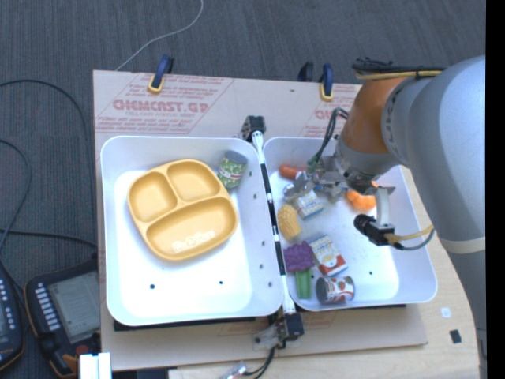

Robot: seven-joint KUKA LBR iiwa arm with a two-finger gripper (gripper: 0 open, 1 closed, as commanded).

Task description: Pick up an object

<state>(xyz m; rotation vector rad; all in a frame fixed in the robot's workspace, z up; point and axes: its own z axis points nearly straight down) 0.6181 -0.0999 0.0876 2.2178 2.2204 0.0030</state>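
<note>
Hovering low in right bin [410,279], gripper [309,186] over small carton [310,205]

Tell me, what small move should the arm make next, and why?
Probably a short drop straight down. The gripper hangs low over the upper part of the right bin, just above a small blue-and-white packet beside the corn cob. I see nothing between its fingers, so nothing looks picked up yet.

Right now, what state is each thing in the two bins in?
Yellow plate: flat in the left bin, compartments bare.
Small cup: tipped at the plate's rim.
Corn cob: lying flat.
Purple toy: lying flat.
Can: on its side.
Claw: low over the right bin.
</note>
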